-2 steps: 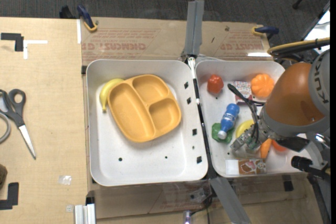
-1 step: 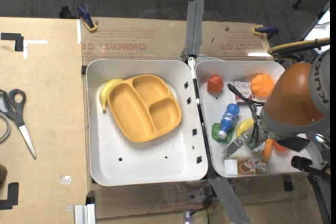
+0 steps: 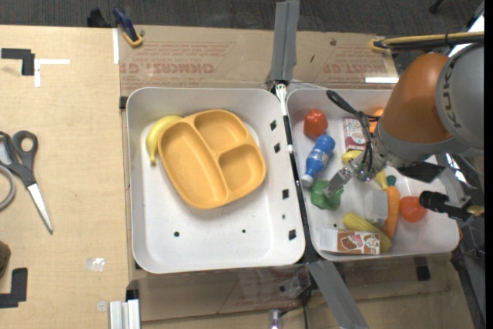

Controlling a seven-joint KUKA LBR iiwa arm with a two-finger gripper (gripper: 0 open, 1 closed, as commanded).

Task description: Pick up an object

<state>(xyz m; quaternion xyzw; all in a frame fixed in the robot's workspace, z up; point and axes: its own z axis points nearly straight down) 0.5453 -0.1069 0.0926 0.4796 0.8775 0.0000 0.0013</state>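
The light wooden desk filled the left and lower frame, bearing two shallow white plastic bins side by side. The left bin sat at centre frame and held a large orange three-compartment plastic tray, with a yellow toy banana tucked against the tray's upper-left edge. The right bin lay at the right of the frame, crowded with small items. The grey arm with its orange band reached in from the right edge, over the upper right part of that bin. Its jaws hung low at the bin's middle, just above a green toy vegetable; whether they were open or closed could not be told. To their upper left lay a blue and white plastic bottle, and above it a red toy tomato. An orange toy carrot lay to the lower right, and a flat printed food packet rested at the bin's bottom edge. Grey-handled scissors lay at the far left.
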